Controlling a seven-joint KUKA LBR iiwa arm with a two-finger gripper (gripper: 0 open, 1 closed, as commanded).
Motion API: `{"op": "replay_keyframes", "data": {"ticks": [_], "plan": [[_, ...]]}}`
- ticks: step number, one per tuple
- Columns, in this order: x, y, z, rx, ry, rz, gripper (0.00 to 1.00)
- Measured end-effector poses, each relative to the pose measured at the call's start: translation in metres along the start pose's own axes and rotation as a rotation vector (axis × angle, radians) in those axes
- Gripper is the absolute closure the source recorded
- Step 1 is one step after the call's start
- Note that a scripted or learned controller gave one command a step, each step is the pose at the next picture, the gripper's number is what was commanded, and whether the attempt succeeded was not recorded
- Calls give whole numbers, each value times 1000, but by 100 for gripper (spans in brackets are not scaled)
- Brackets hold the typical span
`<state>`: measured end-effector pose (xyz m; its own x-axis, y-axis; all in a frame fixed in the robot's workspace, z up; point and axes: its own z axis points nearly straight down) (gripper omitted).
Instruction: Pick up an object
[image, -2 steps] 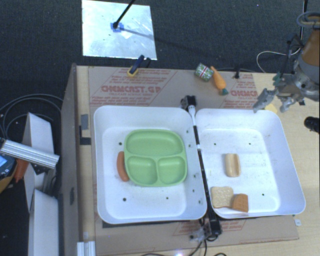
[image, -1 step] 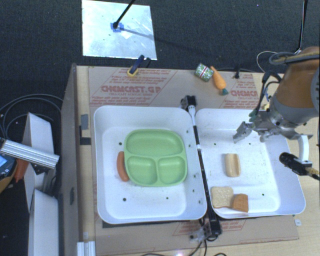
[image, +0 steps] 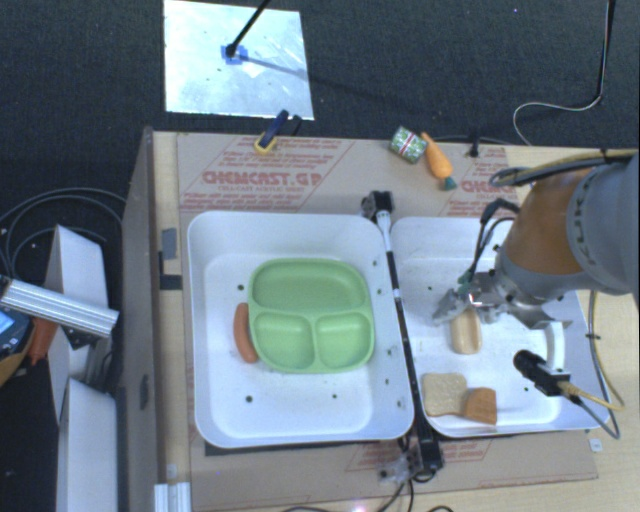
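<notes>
Grey arm (image: 585, 235) bent over right bin (image: 440, 250); end effector (image: 468, 305) low above pale bread roll (image: 464, 333), opening indiscernible.

- The brown cardboard sheet (image: 330, 165) lying on the bench under both white bins carries red printing. Along its far edge, beyond the left bin (image: 200, 330), large red capitals read "CHEMCAST GP".
- Smaller red lines sit above and below those capitals; they are too small and blurred to read.
- More red printing of the same kind shows on the cardboard beyond the right bin (image: 440, 232), near the far right corner. It is partly covered and cannot be read.
- A small can (image: 408, 143) on the far edge of the cardboard has a green patterned label; no words can be made out.
</notes>
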<state>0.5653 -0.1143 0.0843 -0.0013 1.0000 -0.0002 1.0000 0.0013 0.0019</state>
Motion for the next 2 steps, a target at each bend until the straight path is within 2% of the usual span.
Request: {"op": "replay_keyframes", "data": {"ticks": [1, 2], "plan": [[0, 0, -10, -1, 0, -1, 100], [83, 20, -101, -1, 1, -2, 100]]}}
